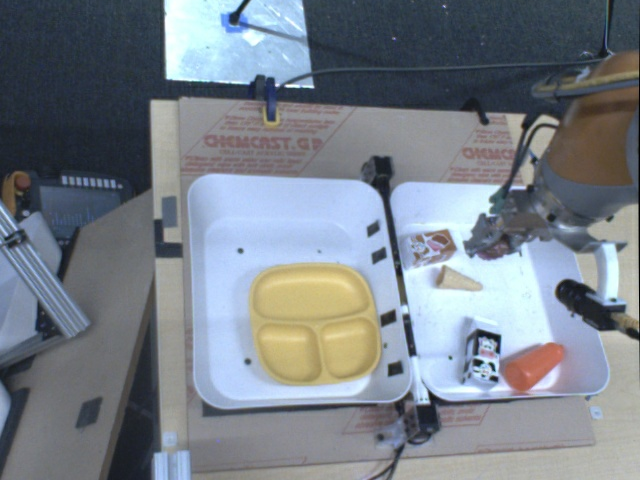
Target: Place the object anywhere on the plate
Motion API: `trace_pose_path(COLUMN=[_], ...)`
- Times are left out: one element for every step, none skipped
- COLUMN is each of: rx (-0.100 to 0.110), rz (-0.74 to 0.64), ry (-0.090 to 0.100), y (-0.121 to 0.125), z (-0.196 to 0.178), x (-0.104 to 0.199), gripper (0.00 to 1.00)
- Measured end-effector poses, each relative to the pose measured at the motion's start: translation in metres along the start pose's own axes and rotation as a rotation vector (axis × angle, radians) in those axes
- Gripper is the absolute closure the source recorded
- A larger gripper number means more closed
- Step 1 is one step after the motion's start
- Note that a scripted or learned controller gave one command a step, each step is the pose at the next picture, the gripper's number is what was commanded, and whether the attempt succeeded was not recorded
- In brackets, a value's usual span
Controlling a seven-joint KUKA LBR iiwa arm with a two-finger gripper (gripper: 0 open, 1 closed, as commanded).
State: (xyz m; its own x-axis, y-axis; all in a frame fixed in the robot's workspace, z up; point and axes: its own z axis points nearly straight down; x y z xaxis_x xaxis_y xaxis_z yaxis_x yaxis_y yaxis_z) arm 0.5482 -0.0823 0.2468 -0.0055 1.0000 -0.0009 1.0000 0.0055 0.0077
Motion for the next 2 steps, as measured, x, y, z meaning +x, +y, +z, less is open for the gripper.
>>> trace_pose_path(rx=[0.005, 0.008], rz=[-0.005, -0.005], ry=[0.002, 0.003], y=[-0.004, -0.015], z=[-0.006, 0.001], x=[0.052, 0.107], gripper=[1.00, 1.00])
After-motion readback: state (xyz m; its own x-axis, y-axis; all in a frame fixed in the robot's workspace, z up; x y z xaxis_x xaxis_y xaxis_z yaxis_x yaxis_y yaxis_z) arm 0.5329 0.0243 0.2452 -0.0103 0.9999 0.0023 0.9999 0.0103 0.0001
